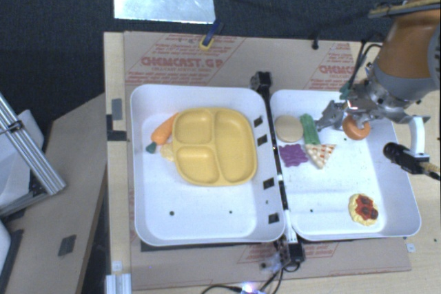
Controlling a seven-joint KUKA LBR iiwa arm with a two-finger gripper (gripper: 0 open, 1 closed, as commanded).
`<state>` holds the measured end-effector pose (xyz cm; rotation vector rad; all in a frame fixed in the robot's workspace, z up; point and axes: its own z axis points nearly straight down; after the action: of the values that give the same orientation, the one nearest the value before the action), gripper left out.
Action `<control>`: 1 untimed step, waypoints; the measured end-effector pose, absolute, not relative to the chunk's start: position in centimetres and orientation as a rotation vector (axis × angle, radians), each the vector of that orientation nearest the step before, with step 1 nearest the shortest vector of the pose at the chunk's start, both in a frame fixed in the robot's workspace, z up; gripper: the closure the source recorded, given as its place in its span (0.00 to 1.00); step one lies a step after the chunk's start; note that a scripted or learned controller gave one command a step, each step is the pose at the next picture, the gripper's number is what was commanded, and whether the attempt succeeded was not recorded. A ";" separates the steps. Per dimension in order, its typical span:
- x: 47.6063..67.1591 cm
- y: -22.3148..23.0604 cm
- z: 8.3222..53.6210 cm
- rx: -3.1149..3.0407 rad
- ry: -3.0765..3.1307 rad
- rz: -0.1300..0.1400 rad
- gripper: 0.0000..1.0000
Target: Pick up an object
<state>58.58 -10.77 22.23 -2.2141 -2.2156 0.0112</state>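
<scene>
Round orange toy fruit [356, 128], no evident long axis, directly beneath the gripper [350, 115]; grasp state indeterminable.

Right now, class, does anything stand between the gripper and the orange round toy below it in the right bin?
Nothing visible does. The gripper hangs over the right bin, close beside the orange round toy. The green piece and the beige disc lie further left, off that path.
</scene>
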 end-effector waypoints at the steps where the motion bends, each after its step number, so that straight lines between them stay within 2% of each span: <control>1: 58.8 -10.7 22.9 -2.219 -2.225 -0.001 0.00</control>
<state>58.84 -10.75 22.93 -2.2186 -2.2254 -0.0011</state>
